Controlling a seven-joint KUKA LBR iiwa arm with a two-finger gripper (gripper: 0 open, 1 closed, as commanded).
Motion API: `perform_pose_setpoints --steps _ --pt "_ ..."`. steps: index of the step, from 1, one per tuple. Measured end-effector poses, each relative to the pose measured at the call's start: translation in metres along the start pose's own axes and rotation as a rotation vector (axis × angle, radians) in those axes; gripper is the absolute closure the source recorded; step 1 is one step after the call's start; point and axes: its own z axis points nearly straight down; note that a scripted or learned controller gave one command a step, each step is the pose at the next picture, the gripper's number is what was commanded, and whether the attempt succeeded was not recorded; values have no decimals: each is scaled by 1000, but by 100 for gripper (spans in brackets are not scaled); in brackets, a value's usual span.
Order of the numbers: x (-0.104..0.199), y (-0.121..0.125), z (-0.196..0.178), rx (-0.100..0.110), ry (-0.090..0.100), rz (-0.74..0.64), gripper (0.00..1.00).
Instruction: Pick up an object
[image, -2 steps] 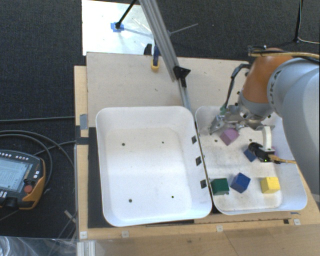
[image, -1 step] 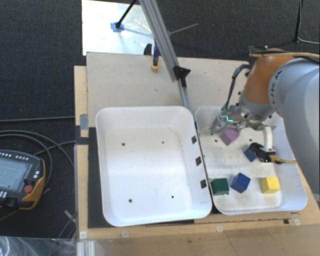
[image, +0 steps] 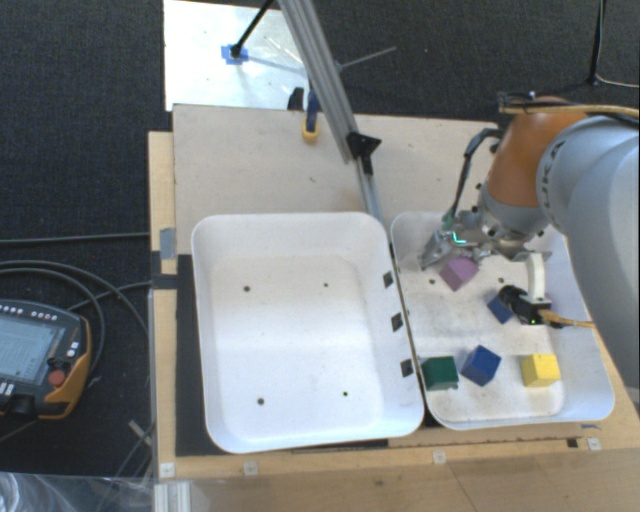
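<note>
Landmark: the right bin (image: 590, 405), the one the arm is reaching into; every place below is being given relative to it.
Arm: the grey KUKA arm (image: 590, 190) with its orange band is leaning in over the right bin's far right corner.
Gripper: the gripper (image: 455, 250) is hanging low over the far left part of the right bin, right above the purple cube (image: 459, 271).
Fingers: whether they are spread or closed cannot be told, since the wrist is covering them; nothing is showing the cube clamped between them.
Task's thing: the purple cube is lying tilted in the right bin's far left part, just under the gripper, and looks to be the target.
Other pieces: a dark blue block (image: 501, 306) is sitting near the right bin's middle; a green cube (image: 439, 373), a blue cube (image: 481, 364) and a yellow cube (image: 540, 370) are lining up along its near side.
Neighbour: the left bin (image: 215, 330) is sitting directly beside the right bin, their walls touching.
Step in hand: judging by the pose, the arm is working at the grasp itself, either descending onto or closing around the purple cube.
Next move: it is calling for a firm closure on the cube's opposite faces, then a straight lift; the tilt is making a slip likely.
</note>
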Motion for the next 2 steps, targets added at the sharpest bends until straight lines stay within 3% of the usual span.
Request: perform_pose_setpoints --steps 1,2 --pt "22 -16 0 0 -4 0 0" --pt "21 -15 -12 -3 -2 1 100"
